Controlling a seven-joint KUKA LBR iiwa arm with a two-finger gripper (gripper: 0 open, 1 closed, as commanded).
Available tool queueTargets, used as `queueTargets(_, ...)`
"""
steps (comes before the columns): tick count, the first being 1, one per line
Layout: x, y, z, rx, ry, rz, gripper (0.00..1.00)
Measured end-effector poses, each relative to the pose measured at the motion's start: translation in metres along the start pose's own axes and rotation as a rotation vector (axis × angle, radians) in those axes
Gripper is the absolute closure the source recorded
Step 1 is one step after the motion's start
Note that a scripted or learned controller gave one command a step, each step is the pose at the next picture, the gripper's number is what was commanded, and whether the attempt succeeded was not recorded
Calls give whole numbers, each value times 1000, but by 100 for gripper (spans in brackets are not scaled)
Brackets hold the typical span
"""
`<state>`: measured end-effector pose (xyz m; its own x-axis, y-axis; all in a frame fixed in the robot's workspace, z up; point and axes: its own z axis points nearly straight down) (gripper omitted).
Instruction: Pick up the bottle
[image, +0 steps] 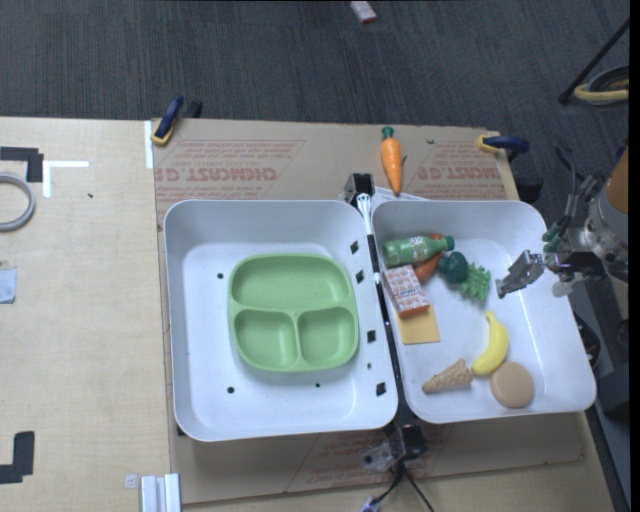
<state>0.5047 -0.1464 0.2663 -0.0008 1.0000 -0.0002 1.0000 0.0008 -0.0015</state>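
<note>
The bottle (414, 248) is green with an orange cap and lies on its side near the back left of the right bin (560, 340), cap pointing right. My gripper (537, 280) hovers at the right side of that bin, well to the right of the bottle and just past the broccoli (467, 274). Its fingers are open and nothing is between them.
Around the bottle lie a small carrot piece (429, 267), a red-and-white box (405, 289) and a cheese slice (419, 326). A banana (492, 345), an ice cream cone (447, 377) and a round bun (513, 385) sit nearer the front. The left bin (190, 330) holds a green divided plate (295, 312). A carrot (390, 160) lies behind the bins.
</note>
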Motion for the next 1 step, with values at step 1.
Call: queueTargets(1, 0, 0, -9, 0, -1, 0, 100)
